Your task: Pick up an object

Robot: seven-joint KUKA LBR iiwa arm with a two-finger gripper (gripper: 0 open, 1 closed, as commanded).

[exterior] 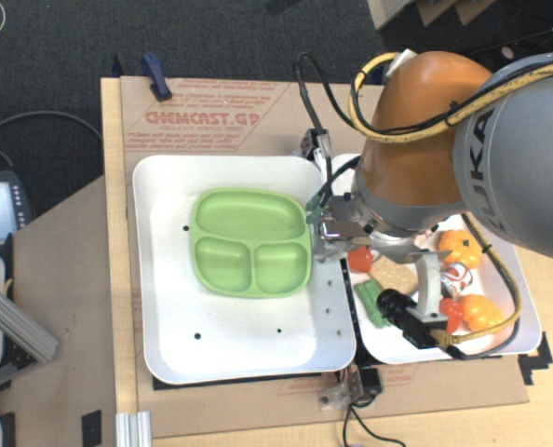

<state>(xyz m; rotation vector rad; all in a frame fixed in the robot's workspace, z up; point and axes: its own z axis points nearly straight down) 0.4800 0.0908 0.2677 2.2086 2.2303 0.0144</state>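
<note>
Two white bins (155, 250) edge to edge, arm (425, 147) over the right (grip state unclear).

A bulky grey arm (528, 156) is being shown, its smooth casing curving in a broad rounded shell. Black lettering is being displayed along that casing, partly cut off, with "KU" readable. Next to it a glossy orange band (416, 128) is being seen, dome-shaped and catching the light. Yellow and black cables (397, 124) are being looped around the orange section, with a thinner black cable trailing off toward the upper left. Below the band a silver-grey ring (393, 214) is being revealed, and beneath it small metal fittings and a black block (411, 319) are being glimpsed.
</note>
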